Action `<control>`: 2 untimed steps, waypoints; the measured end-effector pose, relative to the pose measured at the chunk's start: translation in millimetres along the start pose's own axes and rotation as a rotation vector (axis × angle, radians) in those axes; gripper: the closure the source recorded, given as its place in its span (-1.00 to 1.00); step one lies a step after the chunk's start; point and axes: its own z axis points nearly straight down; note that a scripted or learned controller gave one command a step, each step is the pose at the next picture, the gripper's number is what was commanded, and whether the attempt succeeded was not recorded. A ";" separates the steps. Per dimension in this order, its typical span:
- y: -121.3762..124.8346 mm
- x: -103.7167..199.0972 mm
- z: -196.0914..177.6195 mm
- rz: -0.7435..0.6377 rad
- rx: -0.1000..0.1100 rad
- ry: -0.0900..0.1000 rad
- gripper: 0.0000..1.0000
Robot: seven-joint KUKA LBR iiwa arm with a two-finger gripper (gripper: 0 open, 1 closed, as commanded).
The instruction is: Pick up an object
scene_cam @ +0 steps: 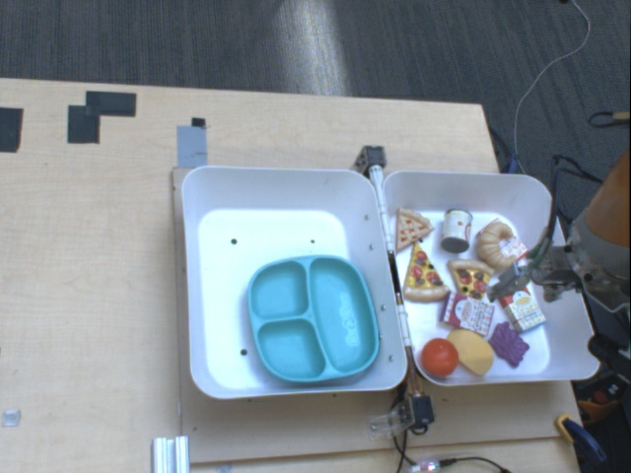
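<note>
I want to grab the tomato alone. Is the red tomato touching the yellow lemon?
Touching. The camera view shows the red tomato pressed against the yellow lemon in the right bin, with no white floor between them.

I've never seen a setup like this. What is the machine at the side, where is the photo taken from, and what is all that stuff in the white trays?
The photo comes from one camera fixed above a wooden bench, looking down at a slant. On the bench sit two shallow white bins side by side. The left bin holds a blue divided plate. The right bin holds toy food: pizza slices, a small can, a pastry, a tomato, a yellow piece, a purple piece and little packets. The machine is a robot arm reaching in from the right. Its gripper hangs over the toys; I cannot tell that it holds anything.
</note>
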 end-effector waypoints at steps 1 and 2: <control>0.9 21.1 86.6 0.003 -0.008 0.000 -1.00; 2.1 21.8 76.2 0.001 -0.010 0.001 1.00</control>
